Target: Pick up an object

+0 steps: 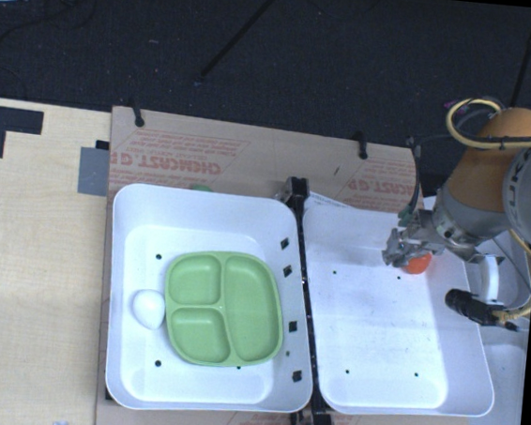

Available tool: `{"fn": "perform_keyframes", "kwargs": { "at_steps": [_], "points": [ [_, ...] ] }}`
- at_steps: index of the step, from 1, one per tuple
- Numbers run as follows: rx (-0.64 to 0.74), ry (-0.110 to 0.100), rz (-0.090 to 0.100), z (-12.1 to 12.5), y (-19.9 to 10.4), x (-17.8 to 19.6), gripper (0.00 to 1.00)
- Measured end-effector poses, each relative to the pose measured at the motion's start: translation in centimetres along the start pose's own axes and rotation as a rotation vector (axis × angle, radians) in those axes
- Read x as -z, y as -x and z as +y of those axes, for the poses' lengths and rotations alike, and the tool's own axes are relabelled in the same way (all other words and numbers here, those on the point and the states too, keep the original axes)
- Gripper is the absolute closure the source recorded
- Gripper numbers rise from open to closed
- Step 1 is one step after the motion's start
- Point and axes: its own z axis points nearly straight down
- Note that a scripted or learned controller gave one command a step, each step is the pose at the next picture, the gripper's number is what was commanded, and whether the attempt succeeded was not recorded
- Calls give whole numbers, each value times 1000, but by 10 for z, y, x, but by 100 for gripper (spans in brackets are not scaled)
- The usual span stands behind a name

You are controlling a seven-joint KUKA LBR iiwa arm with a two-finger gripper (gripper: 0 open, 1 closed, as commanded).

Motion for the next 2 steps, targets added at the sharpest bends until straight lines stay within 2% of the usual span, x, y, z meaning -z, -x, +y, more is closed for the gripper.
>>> {"fn": "perform_keyframes", "kwargs": {
  "at_steps": [2],
  "points": [
    [0, 1, -1, 3, -2, 97, 100]
  ]
}}
